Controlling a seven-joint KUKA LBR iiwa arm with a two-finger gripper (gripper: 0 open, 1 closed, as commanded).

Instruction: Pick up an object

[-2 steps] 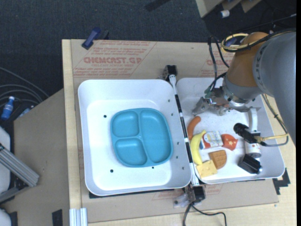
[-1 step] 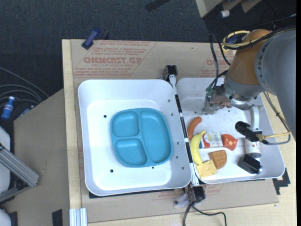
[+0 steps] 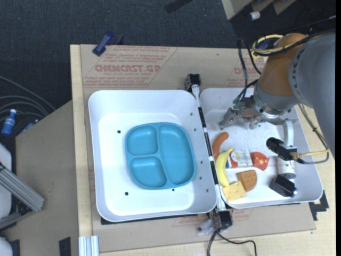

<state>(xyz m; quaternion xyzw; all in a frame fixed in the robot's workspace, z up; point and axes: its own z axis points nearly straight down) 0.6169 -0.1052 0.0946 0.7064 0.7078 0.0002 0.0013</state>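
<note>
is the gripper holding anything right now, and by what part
Nothing held. The gripper hangs over a bare patch of the right bin, apart from the sausage and banana.

Dark carpeted floor (image 3: 80, 9), brown printed board (image 3: 128, 65) under the bins, black cables (image 3: 21, 89) at left, even light

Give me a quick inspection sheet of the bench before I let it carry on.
Surface: bench with two white bins, left bin, right bin.
Job's things: sausage, banana, cracker, cheese in right bin.
Clutter: blue divided plate in left bin; black pieces at right.
Grippers: gripper low over right bin's far end, nothing seen between fingers.
Cables: yellow-black loop on arm.
Surroundings: blue clip at bench corner.
</note>
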